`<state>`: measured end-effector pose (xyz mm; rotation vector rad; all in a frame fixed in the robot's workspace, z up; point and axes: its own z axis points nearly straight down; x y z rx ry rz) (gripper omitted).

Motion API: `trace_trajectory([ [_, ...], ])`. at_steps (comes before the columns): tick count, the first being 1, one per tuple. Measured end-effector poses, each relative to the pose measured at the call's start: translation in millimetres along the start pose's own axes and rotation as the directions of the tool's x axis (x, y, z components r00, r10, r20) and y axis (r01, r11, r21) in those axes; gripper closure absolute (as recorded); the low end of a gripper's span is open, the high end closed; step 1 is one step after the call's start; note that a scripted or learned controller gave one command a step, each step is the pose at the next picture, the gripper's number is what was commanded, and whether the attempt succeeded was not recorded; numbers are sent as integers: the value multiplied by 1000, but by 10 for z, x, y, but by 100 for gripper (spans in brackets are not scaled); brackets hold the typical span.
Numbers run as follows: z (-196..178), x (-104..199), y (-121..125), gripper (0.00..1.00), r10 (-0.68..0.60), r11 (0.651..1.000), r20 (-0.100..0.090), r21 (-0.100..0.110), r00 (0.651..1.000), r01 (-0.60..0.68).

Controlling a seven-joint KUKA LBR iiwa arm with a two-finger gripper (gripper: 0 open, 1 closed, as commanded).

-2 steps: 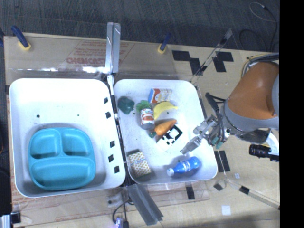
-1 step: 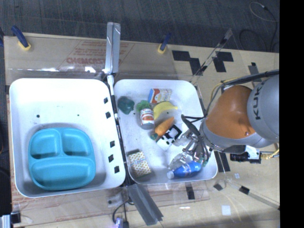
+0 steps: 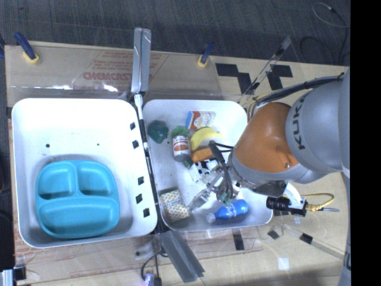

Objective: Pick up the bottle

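My gripper (image 3: 209, 190) reaches into the right bin (image 3: 156, 109) from the right of the frame, its metal fingers (image 3: 199, 198) angled down toward the lower middle of the bin; I cannot tell whether they are apart or together, and nothing is visibly caught between them. The blue bottle (image 3: 230, 211) lies on its side against the bin's lower right edge, just beside my wrist and below it. Above my gripper, near the bin's centre, sit a small can (image 3: 181, 146), a yellow banana (image 3: 203, 136) and an orange piece (image 3: 201, 154), with a dark green ball (image 3: 158, 130) to their left. A patterned packet (image 3: 173, 205) lies at the lower left of this bin. In the left bin (image 3: 65, 115), a blue divided tray (image 3: 77, 198) rests at lower left
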<state>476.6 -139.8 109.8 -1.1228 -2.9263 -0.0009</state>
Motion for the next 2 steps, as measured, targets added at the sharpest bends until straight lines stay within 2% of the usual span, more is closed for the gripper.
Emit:
trace_trajectory([
  [1,-83,-476,-527,0,56,998,4,-2,998,-56],
  [2,186,-476,-509,0,48,999,5,-2,999,-48],
])
